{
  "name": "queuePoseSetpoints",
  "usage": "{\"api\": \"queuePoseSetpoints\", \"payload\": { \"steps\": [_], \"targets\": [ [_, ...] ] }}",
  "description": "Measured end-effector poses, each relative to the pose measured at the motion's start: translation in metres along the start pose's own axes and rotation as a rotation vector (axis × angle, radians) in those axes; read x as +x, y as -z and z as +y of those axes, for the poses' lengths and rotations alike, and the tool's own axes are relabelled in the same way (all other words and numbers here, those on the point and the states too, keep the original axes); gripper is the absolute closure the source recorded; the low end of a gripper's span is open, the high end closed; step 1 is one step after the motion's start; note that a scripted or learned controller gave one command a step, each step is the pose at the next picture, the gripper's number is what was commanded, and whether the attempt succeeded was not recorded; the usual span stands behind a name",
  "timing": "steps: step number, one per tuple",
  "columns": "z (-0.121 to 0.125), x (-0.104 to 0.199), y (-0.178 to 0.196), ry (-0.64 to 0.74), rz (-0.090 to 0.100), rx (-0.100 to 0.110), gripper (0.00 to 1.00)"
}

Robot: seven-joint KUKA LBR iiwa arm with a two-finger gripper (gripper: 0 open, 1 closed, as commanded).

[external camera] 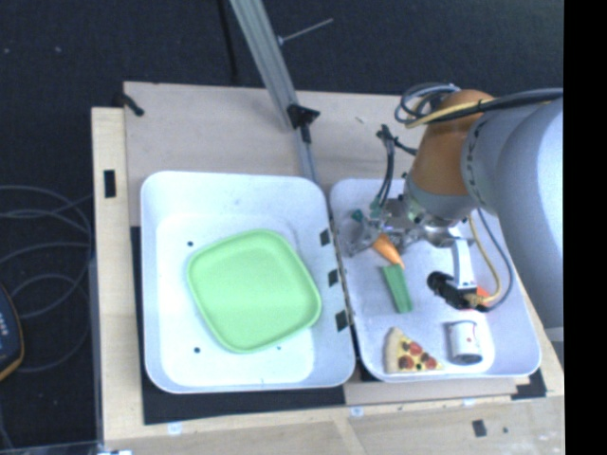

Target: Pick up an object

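Tabletop (218, 121): carrying two white bins side by side.
Left bin (166, 207): holding a green plate (253, 290).
Right bin (512, 335): landmark; the arm (446, 164) is reaching over its far end.
Claw (379, 230): hanging at the bin's far left; grip state cannot be told.
Orange piece (387, 250): lying just beneath the claw.
Green stick (397, 288): lying mid-bin.
Pizza slice (410, 352): lying at the near edge.
Cup (463, 341): lying right of the slice.

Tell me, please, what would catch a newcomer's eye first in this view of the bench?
The big light green plate lying alone in the left bin stands out first. Next comes the grey and orange arm reaching in from the right, its end effector low over the right bin by an orange piece. Nearer the front lie a green stick, a pizza slice and a small metal cup.
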State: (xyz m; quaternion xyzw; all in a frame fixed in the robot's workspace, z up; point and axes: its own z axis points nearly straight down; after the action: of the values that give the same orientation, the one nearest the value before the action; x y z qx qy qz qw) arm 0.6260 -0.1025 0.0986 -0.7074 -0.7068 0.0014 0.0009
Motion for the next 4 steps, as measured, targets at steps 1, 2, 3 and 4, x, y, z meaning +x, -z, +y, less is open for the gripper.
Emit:
{"api": "queuePoseSetpoints", "payload": {
  "steps": [1, 2, 3, 4],
  "targets": [
    [0.001, 0.0, 0.013, -0.001, 0.001, -0.005, 1.0],
    [-0.005, 0.002, 0.072, 0.0, 0.001, -0.009, 1.0],
    [-0.004, 0.002, 0.125, 0.001, 0.0, -0.009, 1.0],
    [-0.011, 0.057, 0.12, 0.004, 0.002, -0.004, 1.0]
  ]
}}
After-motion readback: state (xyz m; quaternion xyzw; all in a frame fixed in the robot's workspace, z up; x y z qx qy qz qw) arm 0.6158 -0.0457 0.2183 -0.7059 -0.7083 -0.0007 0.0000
